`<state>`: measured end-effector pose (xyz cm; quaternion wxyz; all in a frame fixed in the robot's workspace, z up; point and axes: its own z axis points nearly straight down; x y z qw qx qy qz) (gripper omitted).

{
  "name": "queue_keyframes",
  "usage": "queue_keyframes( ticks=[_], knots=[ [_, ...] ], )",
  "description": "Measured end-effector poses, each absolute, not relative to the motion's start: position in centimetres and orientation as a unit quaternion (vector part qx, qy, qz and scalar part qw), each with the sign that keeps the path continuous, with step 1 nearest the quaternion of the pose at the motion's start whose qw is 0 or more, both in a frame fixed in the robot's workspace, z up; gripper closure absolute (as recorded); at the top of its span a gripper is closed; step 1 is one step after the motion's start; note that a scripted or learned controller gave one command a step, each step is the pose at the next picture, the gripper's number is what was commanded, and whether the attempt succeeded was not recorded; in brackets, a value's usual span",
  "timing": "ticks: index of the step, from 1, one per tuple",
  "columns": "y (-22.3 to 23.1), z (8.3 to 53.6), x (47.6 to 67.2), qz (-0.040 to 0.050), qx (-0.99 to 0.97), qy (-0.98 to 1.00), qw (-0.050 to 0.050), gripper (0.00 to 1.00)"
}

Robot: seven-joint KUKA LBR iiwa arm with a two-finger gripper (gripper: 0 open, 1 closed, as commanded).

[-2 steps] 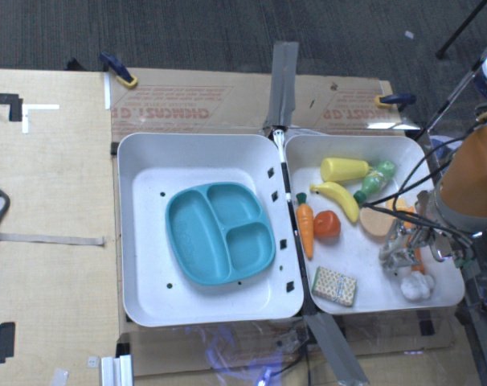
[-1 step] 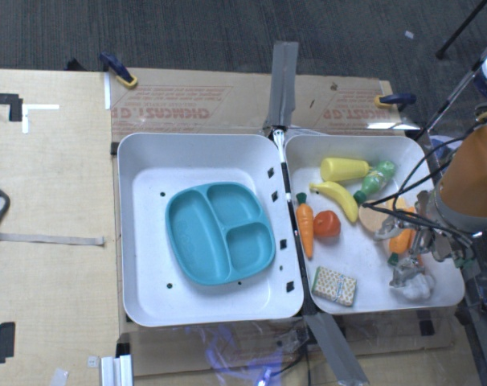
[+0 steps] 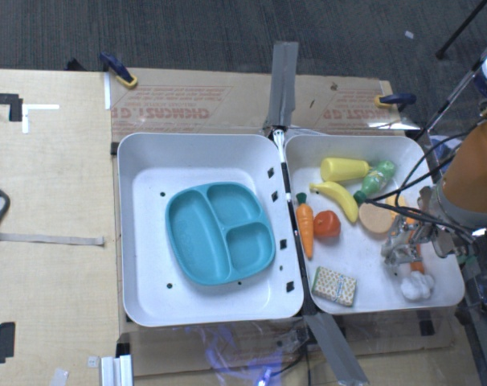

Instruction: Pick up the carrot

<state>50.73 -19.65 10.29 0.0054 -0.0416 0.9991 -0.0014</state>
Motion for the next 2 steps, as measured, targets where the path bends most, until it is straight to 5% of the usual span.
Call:
queue_keyframes(
  ticks=[1,2],
  knots=[
    [-19.7,10.3,50.7,-0.0014,-0.042,0.999,0.005,0.00],
    [-19.7,11.3,51.0,-0.0024,-0.041,0.999,0.008,1.00]
  ],
)
